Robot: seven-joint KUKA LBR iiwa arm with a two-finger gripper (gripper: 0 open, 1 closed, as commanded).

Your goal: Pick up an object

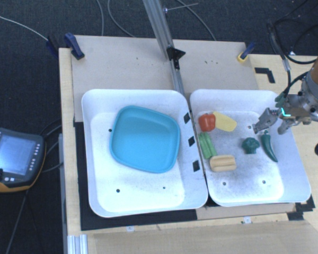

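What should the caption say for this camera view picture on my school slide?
Robot gripper above the right bin of toy food, near a green pepper; blue plate in the left bin.

The left shallow white bin (95, 142) holds a blue square plastic plate (145, 138). The right shallow white bin (286, 187) holds toy foods; the two-finger gripper (274, 121) hangs above its right side.

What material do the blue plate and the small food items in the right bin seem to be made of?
Blue plate: probably moulded plastic, with a smooth, even colour and soft sheen. Red pepper, yellow piece and green chilli: likely plastic toys, uniformly coloured, though too small to confirm.
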